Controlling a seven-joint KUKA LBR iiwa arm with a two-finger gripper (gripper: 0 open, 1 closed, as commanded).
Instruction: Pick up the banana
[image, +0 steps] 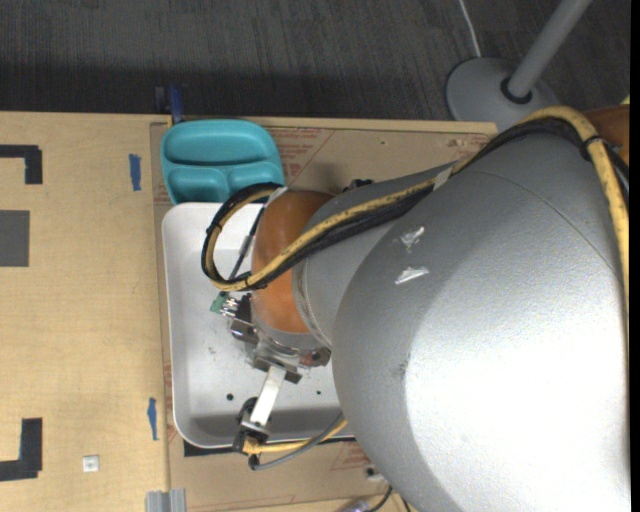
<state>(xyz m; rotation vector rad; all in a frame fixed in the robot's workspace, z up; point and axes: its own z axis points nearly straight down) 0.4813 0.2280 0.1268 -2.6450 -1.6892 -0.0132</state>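
Dark carpet (300, 50) is seen behind a tan desk (80, 300), with a white bin (190, 330) set on it and a teal tray (220, 160) at the bin's far end. The right side is swallowed by the grey arm (480, 320), and open room is left along the bin's left wall. The pincer (268, 350) is parked over the bin floor; released or clenched can't be told, nor the banana's spot.
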